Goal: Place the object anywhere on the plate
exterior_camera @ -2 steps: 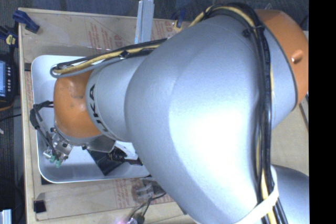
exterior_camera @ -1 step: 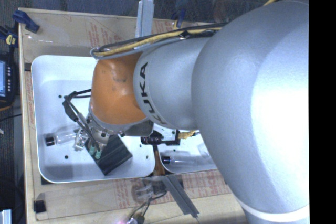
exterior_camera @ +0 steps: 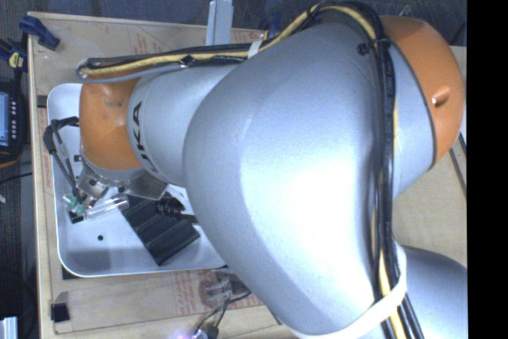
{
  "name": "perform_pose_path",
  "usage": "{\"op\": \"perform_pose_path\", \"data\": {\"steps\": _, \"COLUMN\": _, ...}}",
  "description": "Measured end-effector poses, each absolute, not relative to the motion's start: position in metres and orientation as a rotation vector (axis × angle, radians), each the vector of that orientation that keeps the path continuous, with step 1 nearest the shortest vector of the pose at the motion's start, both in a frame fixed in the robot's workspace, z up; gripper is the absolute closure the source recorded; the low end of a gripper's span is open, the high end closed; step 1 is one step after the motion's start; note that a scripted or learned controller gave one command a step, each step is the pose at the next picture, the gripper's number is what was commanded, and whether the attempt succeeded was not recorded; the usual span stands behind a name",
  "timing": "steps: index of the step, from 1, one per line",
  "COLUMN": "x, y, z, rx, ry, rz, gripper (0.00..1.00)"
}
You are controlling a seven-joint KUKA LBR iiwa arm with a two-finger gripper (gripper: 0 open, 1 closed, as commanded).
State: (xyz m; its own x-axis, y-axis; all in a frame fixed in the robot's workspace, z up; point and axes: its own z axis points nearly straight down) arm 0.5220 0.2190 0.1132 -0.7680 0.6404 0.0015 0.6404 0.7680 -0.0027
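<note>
My arm (exterior_camera: 302,171) is the biggest thing here by far: grey shell across the middle and right, w/ an orange cap (exterior_camera: 429,83) at upper right and the orange band (exterior_camera: 107,127) above my wrist at left. A black-and-yellow cable (exterior_camera: 159,59) runs along the arm's top edge and down its right side.

Next, the wooden bench (exterior_camera: 159,294), seen as strips along the top, left and bottom.

On it at left sits a white bin (exterior_camera: 103,258), its lower left corner and floor in view, the rest under my arm.

A black ribbed block (exterior_camera: 167,234) lies flat on the bin floor, lower middle, set at a slant, its upper end tucked under my wrist. That looks like the thing to be moved, tho I'm not sure of it; it sits just beside my gripper, to its right.

My gripper (exterior_camera: 83,202) is low over the left part of the bin, metal bits and a green scrap at its tip, pointing approx. toward the bin's left wall. Whether it's spread or closed doesn't read from this angle, and I see nothing clamped in it.

Smaller stuff: a grey post (exterior_camera: 222,16) at the bench's top edge, a blue clamp (exterior_camera: 38,29) at the top left corner, a dark speck (exterior_camera: 101,236) on the bin floor below the gripper.
</note>
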Motion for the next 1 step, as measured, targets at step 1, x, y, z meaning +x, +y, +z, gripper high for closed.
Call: {"op": "perform_pose_path", "data": {"steps": 1, "x": 0.4760, "y": 0.1342, "z": 0.1424, "rx": -0.490, "ry": -3.100, "rz": 0.003, "gripper": 1.00}}
